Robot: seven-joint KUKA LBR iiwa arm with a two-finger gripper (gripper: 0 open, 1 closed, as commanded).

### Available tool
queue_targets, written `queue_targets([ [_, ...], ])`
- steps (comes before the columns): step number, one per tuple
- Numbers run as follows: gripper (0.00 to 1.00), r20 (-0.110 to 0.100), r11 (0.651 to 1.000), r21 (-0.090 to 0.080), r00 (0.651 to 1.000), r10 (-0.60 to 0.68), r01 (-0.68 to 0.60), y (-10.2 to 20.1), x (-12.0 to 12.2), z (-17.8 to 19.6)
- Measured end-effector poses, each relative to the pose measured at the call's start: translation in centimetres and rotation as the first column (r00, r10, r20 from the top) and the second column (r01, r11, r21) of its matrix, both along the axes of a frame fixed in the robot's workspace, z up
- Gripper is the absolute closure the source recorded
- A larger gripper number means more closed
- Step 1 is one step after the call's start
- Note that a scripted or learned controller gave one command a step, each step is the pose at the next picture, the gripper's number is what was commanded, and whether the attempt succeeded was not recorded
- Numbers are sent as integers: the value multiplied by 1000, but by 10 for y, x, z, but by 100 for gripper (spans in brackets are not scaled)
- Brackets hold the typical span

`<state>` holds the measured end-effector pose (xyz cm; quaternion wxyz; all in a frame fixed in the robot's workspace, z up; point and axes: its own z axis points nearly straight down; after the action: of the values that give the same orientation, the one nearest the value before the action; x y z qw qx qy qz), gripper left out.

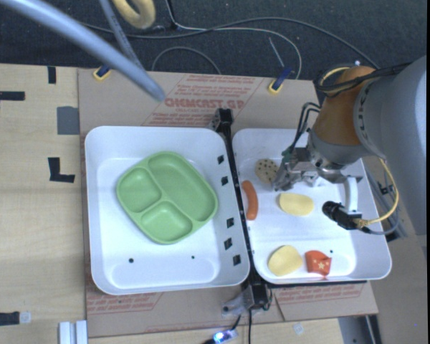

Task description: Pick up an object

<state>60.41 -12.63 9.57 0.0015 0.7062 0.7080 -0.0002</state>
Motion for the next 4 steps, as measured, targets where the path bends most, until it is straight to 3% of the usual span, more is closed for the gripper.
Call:
queue_targets([
  [1,100,3,1000,2,1000,-1,1,2,0,63],
  [3,100,2,1000,1,1000,-2,2,-5,-8,156],
  [4,100,-4,1000,3,1000,2,-2,51,-17,141],
])
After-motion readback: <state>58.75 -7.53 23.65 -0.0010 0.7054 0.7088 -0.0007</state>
